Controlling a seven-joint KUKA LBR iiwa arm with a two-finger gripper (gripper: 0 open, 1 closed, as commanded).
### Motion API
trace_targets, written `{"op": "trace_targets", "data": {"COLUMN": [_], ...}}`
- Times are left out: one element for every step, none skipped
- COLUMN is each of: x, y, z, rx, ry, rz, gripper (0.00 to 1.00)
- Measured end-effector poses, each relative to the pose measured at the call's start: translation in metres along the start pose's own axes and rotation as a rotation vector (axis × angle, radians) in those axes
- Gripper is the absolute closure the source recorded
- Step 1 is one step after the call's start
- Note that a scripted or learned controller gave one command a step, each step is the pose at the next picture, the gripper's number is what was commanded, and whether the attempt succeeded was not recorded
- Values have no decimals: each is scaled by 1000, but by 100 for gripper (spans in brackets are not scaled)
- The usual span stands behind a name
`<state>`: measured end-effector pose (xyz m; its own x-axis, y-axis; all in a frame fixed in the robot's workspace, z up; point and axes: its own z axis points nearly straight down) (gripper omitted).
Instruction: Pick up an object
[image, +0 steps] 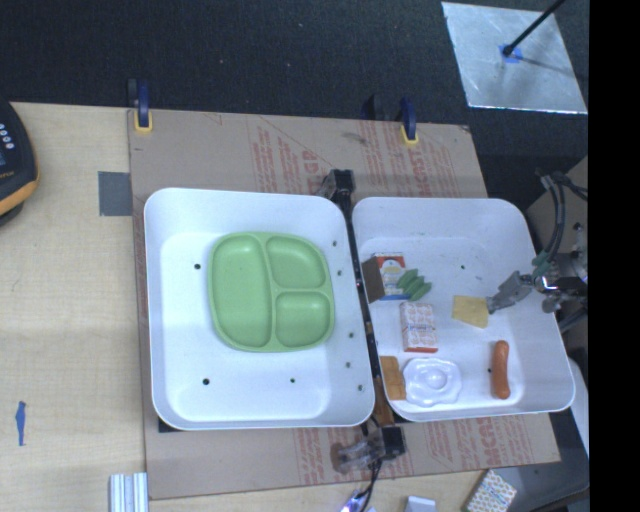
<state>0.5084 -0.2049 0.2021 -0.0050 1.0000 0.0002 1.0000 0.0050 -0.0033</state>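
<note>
Gripper (503, 297) over right bin (520, 225), fingers apparently slightly apart, holding nothing; yellow cheese wedge (470, 311) just beside fingertips.

Even overhead light, slightly soft focus

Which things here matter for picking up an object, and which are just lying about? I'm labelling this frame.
For the job: pincer; yellow cheese wedge; orange toy hot dog; red-and-white carton.
Lying about: green divided plastic plate; blue clamps.
</note>
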Motion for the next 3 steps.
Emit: {"op": "trace_targets", "data": {"x": [111, 103, 181], "y": [9, 9, 44], "z": [116, 101, 4], "rx": [8, 3, -12], "ry": [6, -1, 3], "rz": [-10, -2, -7], "gripper": [0, 100, 100]}}
